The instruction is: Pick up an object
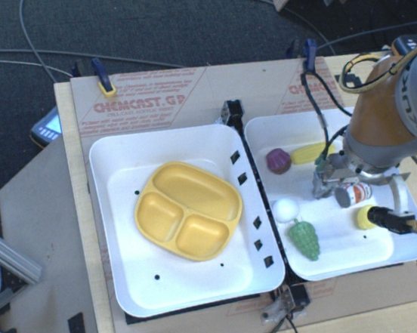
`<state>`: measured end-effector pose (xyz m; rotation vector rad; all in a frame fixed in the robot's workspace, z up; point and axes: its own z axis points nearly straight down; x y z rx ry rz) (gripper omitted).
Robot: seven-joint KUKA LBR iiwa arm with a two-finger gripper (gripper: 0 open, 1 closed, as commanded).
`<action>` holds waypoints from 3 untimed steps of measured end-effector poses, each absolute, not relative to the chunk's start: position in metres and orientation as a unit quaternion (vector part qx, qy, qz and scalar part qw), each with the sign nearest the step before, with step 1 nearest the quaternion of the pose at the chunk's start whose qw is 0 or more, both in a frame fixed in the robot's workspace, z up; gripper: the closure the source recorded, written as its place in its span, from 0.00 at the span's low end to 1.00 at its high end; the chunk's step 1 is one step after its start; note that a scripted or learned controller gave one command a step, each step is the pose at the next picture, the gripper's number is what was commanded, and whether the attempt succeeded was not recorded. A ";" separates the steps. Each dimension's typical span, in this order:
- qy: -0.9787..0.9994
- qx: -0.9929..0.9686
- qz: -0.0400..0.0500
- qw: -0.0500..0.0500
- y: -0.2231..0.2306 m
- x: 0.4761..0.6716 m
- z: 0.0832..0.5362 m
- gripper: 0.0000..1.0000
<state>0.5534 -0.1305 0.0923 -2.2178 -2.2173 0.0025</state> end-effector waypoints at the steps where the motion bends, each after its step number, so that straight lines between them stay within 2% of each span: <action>1: -0.707 -0.707 -0.001 -0.001 -0.137 0.548 0.150 1.00; 2: -0.708 -0.707 -0.001 -0.001 -0.137 0.550 0.202 1.00; 3: -0.709 -0.705 0.000 0.001 -0.093 0.560 0.210 1.00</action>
